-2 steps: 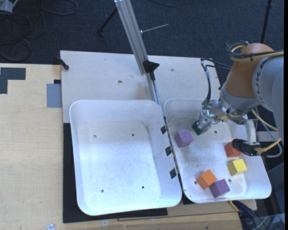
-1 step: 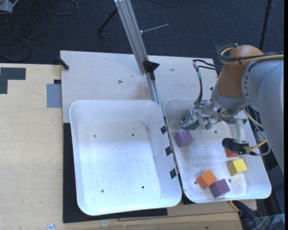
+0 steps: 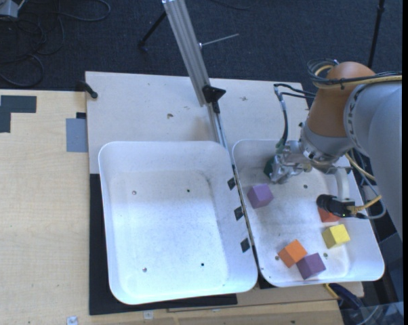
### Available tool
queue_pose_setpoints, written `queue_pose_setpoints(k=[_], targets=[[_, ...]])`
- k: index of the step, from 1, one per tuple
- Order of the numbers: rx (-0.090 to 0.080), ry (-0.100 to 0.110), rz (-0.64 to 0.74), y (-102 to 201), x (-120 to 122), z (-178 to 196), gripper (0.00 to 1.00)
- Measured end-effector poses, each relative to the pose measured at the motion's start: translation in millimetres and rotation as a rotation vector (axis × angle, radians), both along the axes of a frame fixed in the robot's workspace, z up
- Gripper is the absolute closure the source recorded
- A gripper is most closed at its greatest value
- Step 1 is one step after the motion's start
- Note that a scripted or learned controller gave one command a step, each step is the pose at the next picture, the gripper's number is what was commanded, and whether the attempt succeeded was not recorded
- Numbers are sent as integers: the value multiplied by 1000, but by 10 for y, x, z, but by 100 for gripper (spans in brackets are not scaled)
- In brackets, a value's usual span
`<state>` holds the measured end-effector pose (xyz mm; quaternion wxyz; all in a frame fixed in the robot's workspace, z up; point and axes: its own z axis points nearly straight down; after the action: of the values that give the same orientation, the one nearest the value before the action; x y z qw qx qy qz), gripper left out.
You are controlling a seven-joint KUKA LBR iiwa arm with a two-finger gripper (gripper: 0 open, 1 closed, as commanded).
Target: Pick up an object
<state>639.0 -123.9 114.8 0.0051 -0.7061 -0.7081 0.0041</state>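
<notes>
The right bin (image 3: 366,271) holds several blocks. A purple block (image 3: 260,196) lies near the bin's left wall. An orange block (image 3: 293,252) and a second purple block (image 3: 311,265) sit together near the front rim. A yellow block (image 3: 338,235) lies to their right, and a red block (image 3: 328,214) is partly hidden behind a black cable end. My gripper (image 3: 280,170) hangs low in the bin's back part, just up and right of the first purple block. No block shows between its tips.
The left bin (image 3: 123,156) sits beside the right one, with black clips along the shared wall. A slanted aluminium bar (image 3: 190,53) rises from behind the bins. The grey arm with its orange band (image 3: 336,100) and cables crowds the right side.
</notes>
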Motion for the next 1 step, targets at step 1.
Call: queue_pose_setpoints(k=[1], targets=[[-2,-6,2,1,14,7,0]])
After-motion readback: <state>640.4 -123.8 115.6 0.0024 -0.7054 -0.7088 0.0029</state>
